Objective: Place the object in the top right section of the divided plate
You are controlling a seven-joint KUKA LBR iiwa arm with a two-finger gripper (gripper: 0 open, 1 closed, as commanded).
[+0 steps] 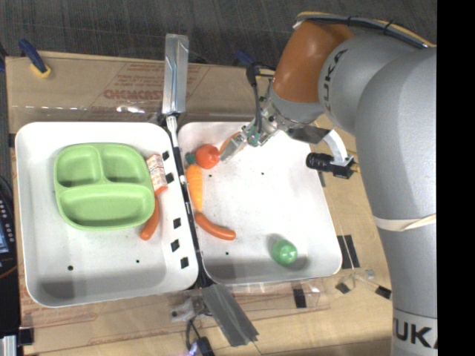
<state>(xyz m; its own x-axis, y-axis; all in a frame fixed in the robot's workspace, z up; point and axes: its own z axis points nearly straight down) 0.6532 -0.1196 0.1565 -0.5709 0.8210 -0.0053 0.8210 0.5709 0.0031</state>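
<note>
The green divided plate (100, 184) lies in the left bin (44, 273), with two small sections along its top and one large section below. In the right bin (312, 221), my gripper (231, 147) reaches down at the upper left corner. Its tip is right beside a red tomato (207, 156) and looks to be touching the tomato's right side. Just below the tomato an orange carrot (196, 185) lies along the bin's left wall. Nothing is visibly held.
A small white and red packet (156, 171) rests against the plate's right rim, with an orange sausage (151, 222) below it. The right bin also holds another sausage (215, 228) and a green ball-like fruit (283, 252). Black clips line the wall between the bins.
</note>
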